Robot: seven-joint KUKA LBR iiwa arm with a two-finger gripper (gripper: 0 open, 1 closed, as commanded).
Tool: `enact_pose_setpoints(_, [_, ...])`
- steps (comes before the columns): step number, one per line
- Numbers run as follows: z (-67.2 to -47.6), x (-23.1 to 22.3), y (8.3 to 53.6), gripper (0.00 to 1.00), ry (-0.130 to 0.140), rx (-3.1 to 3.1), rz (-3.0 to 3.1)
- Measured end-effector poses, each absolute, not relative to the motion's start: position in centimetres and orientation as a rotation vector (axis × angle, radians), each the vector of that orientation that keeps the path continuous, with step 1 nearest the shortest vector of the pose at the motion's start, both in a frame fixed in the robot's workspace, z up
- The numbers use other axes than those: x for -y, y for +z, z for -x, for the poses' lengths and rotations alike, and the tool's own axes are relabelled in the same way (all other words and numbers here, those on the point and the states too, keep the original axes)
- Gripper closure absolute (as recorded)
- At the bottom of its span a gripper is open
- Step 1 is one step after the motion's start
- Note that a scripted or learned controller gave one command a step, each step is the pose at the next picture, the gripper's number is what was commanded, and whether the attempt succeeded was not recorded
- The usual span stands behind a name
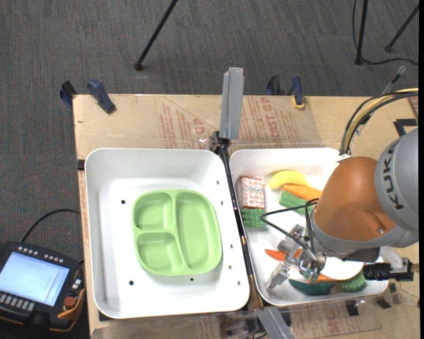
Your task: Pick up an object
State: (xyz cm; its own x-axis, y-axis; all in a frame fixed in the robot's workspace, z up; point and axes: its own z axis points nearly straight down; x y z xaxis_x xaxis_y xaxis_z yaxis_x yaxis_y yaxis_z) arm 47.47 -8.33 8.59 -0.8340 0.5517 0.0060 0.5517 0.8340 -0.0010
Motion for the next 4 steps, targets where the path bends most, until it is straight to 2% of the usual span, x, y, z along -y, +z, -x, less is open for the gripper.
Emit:
enact_pose_setpoints(1, [-54.8, 9.2, 8.7, 0.0, 0.0, 2.91, 1.18])
enact_pose_setpoints(2, [-50.2, 11.3, 8.6, 0.0, 0.002, 2.871, 1.266])
enact_pose_setpoints(3, [-47.5, 9.6, 8.6, 0.0, 0.001, 2.857, 1.294])
enact_pose_setpoints(4, [-47.5, 8.7, 8.6, 0.0, 0.0, 2.948, 1.068])
